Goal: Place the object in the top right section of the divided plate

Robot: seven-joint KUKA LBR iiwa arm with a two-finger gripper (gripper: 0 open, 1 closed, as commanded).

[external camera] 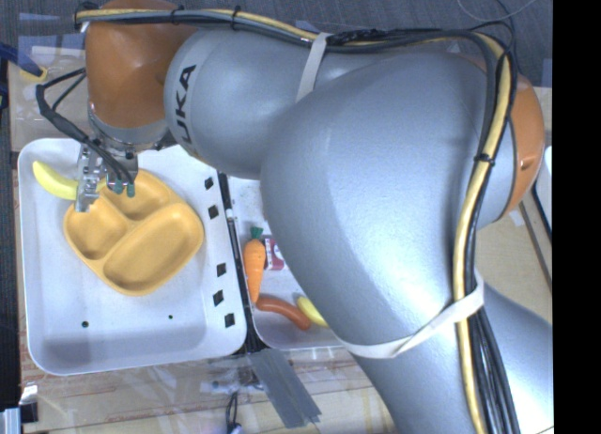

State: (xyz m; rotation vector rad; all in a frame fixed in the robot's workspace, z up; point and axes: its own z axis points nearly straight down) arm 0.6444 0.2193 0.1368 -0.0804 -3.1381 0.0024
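Seen from above the bench, the grey arm (376,188) is sweeping in from the right and covering most of the right bin (272,329), its orange band (127,56) sitting over the far edge of the left bin (56,329). The gripper (105,183) is hanging at the plate's (141,244) far left corner, just over the rim. Its fingers (86,188) are pointing down close together, and nothing is showing between them; whether they are fully closed cannot be told.

The yellow divided plate is lying tilted in the left bin, toward its far half. A banana (52,181) is lying in the bin just left of the plate, beside the gripper, its near end passing behind the fingers. Whether it is touching the plate's rim cannot be told.

Right of the plate, across the bins' shared wall, a carrot (254,268) is lying in the right bin, with a red-orange piece (279,310) and a small yellow piece (310,312) near it, half hidden under the arm.
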